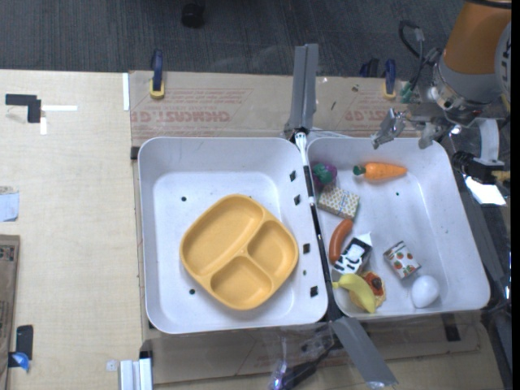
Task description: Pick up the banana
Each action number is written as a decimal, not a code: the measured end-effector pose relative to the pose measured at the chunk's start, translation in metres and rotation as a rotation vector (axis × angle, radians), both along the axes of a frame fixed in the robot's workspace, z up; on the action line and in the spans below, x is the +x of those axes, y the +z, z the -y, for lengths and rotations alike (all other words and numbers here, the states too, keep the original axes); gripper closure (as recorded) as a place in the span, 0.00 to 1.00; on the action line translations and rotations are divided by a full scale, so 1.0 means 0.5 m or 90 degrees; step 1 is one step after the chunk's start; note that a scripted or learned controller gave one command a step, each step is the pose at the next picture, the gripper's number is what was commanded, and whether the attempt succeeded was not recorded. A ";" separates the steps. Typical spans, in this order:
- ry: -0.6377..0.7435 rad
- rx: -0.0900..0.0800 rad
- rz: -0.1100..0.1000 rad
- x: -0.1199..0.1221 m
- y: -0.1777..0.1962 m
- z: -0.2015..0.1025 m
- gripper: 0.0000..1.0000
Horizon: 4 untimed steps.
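Observation:
The banana [358, 290] is yellow and lies at the near left corner of the right bin [439, 218], touching a small red and orange item [374, 284]. My gripper [408, 131] hangs above the far edge of the right bin, well away from the banana. Its two fingers [388, 128] stand apart with nothing between them, so it is open.
The right bin also holds a carrot [380, 171], a purple and green item [325, 172], a tan cracker-like block [338, 203], a red sausage [340, 239], a black and white carton [353, 256], a small can [401, 260] and a white egg [425, 291]. A yellow divided plate [238, 252] sits in the left bin [162, 185].

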<state>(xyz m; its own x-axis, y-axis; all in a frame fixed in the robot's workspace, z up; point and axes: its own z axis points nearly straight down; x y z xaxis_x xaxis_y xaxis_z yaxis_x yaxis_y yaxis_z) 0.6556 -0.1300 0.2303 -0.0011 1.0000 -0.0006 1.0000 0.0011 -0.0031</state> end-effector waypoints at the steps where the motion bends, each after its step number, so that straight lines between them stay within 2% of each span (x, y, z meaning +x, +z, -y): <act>1: 0.071 0.001 0.000 -0.151 -0.186 -0.057 0.00; 2: 0.354 0.001 0.000 -0.356 -0.079 -0.161 0.00; 3: 0.541 0.002 0.001 -0.355 -0.079 -0.250 0.00; 4: 0.865 0.003 0.001 -0.355 -0.079 -0.205 0.00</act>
